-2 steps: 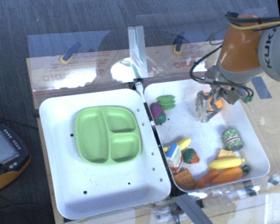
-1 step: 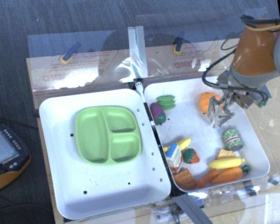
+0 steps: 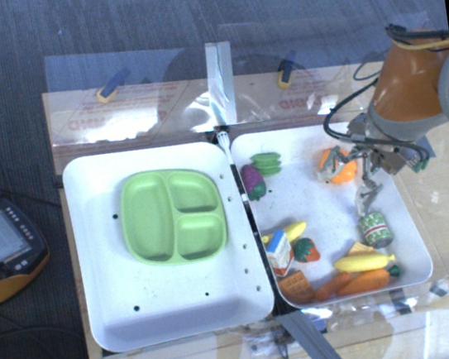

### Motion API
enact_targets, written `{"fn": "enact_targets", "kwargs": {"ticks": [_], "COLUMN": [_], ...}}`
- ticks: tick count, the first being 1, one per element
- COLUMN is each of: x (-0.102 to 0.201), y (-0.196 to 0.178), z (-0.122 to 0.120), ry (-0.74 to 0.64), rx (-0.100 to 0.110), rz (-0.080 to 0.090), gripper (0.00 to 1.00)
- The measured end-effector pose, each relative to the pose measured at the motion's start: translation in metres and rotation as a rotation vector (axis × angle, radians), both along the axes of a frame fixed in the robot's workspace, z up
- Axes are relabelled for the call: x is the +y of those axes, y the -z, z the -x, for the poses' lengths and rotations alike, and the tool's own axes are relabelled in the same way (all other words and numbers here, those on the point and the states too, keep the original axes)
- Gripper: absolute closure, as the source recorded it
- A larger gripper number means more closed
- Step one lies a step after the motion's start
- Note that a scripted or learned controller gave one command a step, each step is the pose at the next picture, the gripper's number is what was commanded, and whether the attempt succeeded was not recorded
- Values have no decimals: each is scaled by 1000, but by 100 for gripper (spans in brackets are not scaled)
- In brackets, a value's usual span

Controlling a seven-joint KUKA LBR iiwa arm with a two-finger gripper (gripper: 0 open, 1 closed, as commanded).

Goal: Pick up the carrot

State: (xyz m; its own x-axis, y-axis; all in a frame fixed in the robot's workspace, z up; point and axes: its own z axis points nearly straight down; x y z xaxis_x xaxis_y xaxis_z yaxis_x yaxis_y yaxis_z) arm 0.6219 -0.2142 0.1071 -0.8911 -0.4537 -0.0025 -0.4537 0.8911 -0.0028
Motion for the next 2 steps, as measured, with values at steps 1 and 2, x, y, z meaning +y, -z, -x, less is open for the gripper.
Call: {"fn": "enact_targets", "kwargs": {"ticks": [1,2], "x": [-5,-6], "y": [18,17], "z": [3,4], "ry": [13,-24], "rx": [-7,-9], "rz": [-1,3], "gripper": [0,0]}}
